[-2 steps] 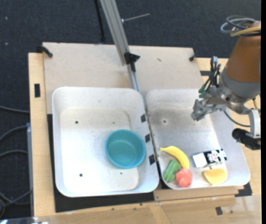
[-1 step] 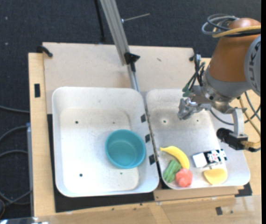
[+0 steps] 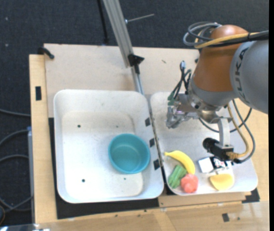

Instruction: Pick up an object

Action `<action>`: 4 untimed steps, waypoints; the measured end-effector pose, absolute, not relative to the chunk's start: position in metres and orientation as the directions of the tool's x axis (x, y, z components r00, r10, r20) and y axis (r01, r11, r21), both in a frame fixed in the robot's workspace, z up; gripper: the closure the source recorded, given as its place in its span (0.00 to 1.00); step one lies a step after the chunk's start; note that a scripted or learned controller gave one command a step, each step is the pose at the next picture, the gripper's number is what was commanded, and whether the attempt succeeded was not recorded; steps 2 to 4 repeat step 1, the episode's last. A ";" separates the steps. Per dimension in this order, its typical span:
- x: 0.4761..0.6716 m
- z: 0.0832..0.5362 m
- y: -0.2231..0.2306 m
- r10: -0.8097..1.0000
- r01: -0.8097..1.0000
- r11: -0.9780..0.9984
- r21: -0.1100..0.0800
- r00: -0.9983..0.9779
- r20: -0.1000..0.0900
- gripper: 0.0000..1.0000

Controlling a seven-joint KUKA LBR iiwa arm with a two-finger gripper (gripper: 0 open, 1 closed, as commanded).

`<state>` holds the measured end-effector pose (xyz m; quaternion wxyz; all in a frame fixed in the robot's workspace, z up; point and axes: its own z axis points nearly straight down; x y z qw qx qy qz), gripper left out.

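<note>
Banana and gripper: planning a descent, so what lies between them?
Bare white bin floor separates the gripper from the banana in the camera view.

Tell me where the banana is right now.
The banana lies near the front of the right bin, close to its left wall, with the green vegetable and the red fruit just in front of it.

A robotics lab: wooden bench [image 3: 89,71], white bins [image 3: 69,109], loose cables [image 3: 2,158].
</note>
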<state>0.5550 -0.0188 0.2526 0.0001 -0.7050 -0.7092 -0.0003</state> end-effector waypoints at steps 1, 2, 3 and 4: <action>0.551 0.261 0.037 1.000 1.000 0.009 0.003 -0.009 0.002 1.00; 0.551 0.261 0.037 1.000 1.000 0.009 0.003 -0.009 0.002 1.00; 0.551 0.261 0.037 1.000 1.000 0.009 0.003 -0.009 0.002 1.00; 0.551 0.261 0.037 1.000 1.000 0.009 0.003 -0.009 0.002 1.00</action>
